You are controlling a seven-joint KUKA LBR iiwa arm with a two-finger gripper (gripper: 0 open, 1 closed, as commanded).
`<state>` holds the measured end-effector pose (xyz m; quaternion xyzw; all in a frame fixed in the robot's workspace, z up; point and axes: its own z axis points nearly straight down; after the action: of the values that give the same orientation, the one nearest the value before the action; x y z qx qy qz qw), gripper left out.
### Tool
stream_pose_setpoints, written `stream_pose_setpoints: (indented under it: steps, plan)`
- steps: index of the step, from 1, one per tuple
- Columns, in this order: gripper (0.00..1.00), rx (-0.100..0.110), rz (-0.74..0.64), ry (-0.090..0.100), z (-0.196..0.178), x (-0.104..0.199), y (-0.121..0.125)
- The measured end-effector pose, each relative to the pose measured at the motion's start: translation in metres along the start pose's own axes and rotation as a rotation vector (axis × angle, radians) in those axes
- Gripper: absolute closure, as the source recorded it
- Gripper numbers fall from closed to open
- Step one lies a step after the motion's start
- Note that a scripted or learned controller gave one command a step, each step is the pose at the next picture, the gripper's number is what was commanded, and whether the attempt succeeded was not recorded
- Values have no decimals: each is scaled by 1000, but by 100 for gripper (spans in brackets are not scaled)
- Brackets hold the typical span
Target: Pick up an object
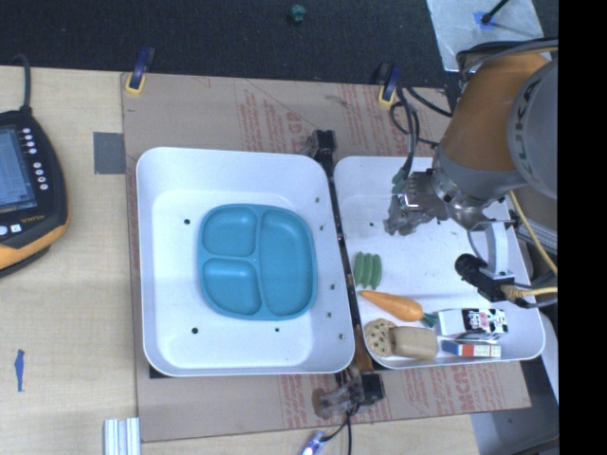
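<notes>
My gripper (399, 218) hangs over the upper part of the right bin (432, 173), above bare white floor. Below and left of it lies a small green ribbed piece (367, 269). Further down, an orange carrot (393, 303) lies slanted. Along the bin's near edge are a round tan cookie with dark dots (378, 332), a beige bread-like lump (414, 342), a small black-and-white carton (478, 321) and a flat red, white and blue box (470, 350). None of these touches the gripper.
The left bin (161, 254) holds a blue divided plate (257, 260). A pendant with a screen (24, 188) lies on the bench at far left. The grey and orange arm (498, 121) covers the right bin's far right corner.
</notes>
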<state>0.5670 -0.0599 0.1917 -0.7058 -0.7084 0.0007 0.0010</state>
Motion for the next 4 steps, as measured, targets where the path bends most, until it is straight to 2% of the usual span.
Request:
stream_pose_setpoints:
  steps: [1, 2, 3, 4]
  plan:
    - [0, 1, -1, 0, 0, 0, 0]
    - [0, 2, -2, 0, 0, 14, -11]
    - [0, 2, -1, -2, 57, -36, -57]
    - [0, 2, -1, -1, 101, -76, -73]
